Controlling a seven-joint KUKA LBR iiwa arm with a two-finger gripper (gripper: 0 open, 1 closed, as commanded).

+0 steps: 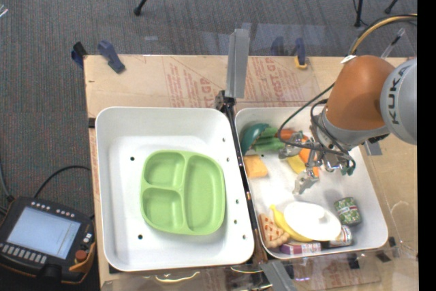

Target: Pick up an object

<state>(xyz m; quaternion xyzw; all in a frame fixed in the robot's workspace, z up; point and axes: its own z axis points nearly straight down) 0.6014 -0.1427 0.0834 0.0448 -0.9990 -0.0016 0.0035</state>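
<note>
- The gripper (306, 180) hangs low in the right bin (377, 211), just above the white plate (312, 221); whether it is open or closed, I cannot tell.
- Seemingly mid-descent: next it must settle on one item, perhaps the orange block (256, 166) left of the plate.
- The wrist hides items behind it.

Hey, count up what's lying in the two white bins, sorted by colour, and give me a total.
Green: 3, the divided plastic plate, the dark green rounded object, the small green-patterned can
Orange: 1, the orange block
White: 1, the round white lid
Yellow: 1, the banana
Tan: 1, the waffle piece
Total: 7 that I can clearly make out.
</note>
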